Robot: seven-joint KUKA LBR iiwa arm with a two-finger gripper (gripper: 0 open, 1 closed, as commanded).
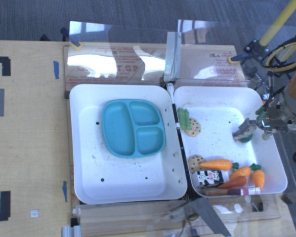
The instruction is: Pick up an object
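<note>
The right bin (222,102) holds the loose objects. A green pod (183,118) and a cookie (192,127) lie by its left wall. Along the front are a second cookie (195,162), a long carrot (217,164), two small carrots (241,172) (258,177), a black-and-white box (210,178), a red pepper (232,183) and a thin marker-like stick (232,191). My gripper (245,131) hangs low over the right side of this bin, above bare floor and apart from all of them. A greyish-teal patch shows at its tip; I cannot tell what it is.
A teal divided plate (133,127) lies in the left bin (83,147). Clear plastic panels (170,58) stand behind both bins. Cables and a yellow pole (281,19) crowd the far right, beside the arm.
</note>
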